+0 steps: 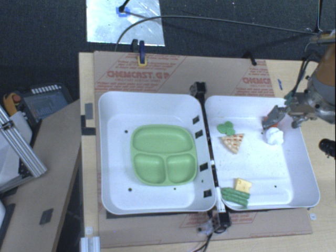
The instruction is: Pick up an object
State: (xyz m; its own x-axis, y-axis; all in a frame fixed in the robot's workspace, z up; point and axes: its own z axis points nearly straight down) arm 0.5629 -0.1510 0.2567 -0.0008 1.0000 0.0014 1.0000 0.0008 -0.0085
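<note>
Your gripper (273, 121) hangs over the right bin (294, 193), just above a white lump (273, 136) near the bin's far right wall, but whether it is spread or closed I cannot tell, and nothing shows as held. That lump looks small, light and likely soft, so take it across its middle with a gentle squeeze. The wedge (233, 142) and green piece (226, 128) lie well apart toward the divider, flatter and probably harder to pinch.

Arm: grey, enters from 3 o'clock, wrist angled down toward 9 o'clock.
Claw (273, 121): low, at 2 o'clock of frame; finger state indiscernible.
</note>
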